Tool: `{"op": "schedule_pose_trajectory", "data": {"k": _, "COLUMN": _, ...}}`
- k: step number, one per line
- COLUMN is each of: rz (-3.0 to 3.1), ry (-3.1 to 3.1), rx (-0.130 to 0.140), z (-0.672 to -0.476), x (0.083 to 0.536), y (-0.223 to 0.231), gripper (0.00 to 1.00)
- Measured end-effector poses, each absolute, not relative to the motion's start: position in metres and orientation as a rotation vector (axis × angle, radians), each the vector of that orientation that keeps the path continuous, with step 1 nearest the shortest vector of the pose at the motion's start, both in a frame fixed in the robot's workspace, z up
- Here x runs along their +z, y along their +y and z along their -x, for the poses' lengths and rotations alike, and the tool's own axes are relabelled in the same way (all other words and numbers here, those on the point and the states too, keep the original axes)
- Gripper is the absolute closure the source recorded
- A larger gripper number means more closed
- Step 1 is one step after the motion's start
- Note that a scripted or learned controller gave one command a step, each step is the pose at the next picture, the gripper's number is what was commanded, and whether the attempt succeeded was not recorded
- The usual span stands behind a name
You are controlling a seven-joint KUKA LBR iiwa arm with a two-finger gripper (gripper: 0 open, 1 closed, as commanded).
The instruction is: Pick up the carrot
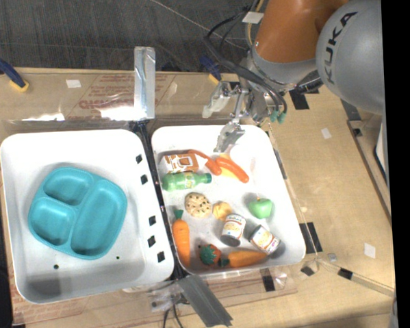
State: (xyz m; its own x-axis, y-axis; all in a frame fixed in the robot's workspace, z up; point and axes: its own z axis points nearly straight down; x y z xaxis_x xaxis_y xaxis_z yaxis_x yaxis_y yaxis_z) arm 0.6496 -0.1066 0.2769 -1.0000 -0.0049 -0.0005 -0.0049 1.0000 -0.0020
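Two carrots lie in the right bin (pixel 277 170). One carrot (pixel 181 240) stands lengthwise against the bin's left wall, its green top pointing to the back. The other carrot (pixel 246 258) lies along the front wall, its green end beside a small red item (pixel 208 252). My gripper (pixel 226 139) hangs over the back edge of the right bin, above a curved orange-red pepper (pixel 230 167). It is well apart from both carrots, and nothing hangs from it.
The right bin also holds a green bottle (pixel 185 181), a brown packet (pixel 179 160), a cookie (pixel 197 205), a small bun (pixel 222 209), a green apple (pixel 262 207) and two cans (pixel 232 228) (pixel 265 240). A teal divided plate (pixel 76 213) lies in the left bin (pixel 13 163).
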Motion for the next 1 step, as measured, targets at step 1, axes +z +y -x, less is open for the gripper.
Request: {"op": "schedule_pose_trajectory", "data": {"k": 1, "rz": 0.038, "ry": 3.148, "rx": 0.001, "z": -0.5820, "x": 0.1654, "y": -0.1171, "gripper": 0.00}}
